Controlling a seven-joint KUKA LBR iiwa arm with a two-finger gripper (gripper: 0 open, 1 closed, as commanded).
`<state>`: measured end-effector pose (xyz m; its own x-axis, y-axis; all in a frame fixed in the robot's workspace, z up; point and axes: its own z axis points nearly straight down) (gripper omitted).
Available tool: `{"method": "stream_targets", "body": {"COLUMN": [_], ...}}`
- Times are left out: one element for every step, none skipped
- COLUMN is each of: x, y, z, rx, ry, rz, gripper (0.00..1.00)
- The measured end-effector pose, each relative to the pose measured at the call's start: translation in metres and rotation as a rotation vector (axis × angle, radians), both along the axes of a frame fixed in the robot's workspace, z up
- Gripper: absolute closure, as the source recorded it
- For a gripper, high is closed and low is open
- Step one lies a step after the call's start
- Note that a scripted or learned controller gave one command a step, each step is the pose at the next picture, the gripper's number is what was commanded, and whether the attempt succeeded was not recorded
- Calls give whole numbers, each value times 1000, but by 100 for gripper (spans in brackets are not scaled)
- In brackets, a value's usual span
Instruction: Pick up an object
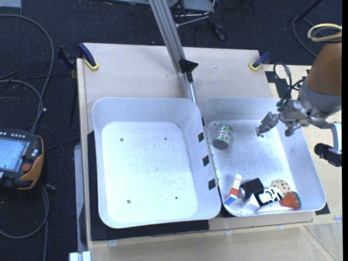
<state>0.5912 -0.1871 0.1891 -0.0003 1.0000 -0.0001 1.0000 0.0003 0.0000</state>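
Note:
The right bin (304, 162) holds the objects. A small green and silver can (222, 135) lies on its side near the bin's left wall. Along the front edge sit a white tube with red and blue ends (234, 188), a black block (251, 187), a black and white piece (266, 197), a spotted round piece (280, 185) and a red strawberry-like piece (292, 200). My gripper (276, 128) hangs above the back right part of this bin, open, with nothing between its fingers. It is well to the right of the can.
The left bin (103, 145) lies beside the right one. A slanted metal pole (168, 31) runs down to the back edge between the bins. Clamps sit at the bench's back corners. A teach pendant (19, 159) rests on the floor at the left.

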Motion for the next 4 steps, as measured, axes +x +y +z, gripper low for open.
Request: {"method": "stream_targets", "body": {"x": [2,3,4,9], "y": [-4,-4,-4,5], "z": [-61,-101,-88,-31], "rx": [1,0,-2,-1], "ry": [4,-1,-6,-4], "rz": [0,0,0,1], "gripper": [0,0,100,100]}}
